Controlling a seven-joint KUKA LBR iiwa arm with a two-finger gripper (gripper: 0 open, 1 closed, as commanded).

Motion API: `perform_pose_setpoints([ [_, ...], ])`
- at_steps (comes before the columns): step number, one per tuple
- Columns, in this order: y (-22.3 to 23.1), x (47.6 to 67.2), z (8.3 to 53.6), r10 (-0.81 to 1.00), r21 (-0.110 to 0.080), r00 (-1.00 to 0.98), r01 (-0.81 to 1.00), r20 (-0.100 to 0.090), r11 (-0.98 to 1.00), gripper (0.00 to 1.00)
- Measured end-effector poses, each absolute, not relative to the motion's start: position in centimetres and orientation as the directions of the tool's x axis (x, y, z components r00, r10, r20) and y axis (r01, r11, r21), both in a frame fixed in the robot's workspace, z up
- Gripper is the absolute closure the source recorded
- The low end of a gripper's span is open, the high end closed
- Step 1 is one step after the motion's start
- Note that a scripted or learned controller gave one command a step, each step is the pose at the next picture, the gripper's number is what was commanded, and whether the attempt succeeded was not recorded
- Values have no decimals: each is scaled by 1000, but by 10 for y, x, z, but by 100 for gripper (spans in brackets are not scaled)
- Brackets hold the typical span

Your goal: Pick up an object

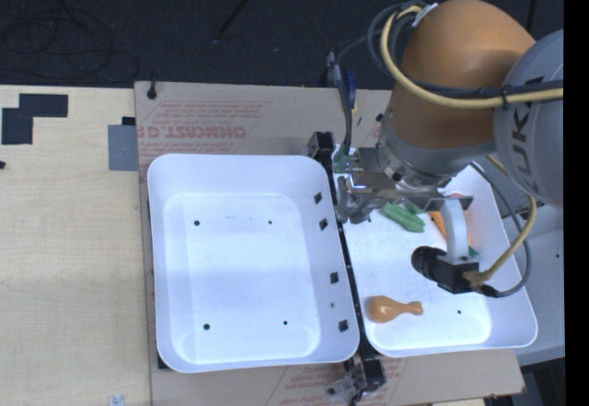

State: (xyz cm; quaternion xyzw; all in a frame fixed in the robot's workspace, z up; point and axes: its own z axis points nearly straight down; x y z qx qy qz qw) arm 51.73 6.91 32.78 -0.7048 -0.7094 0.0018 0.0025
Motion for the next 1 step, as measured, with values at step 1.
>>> perform_pose_setpoints([
  [1,106,536,398,1000,4,-4,1000,1,4,100],
])
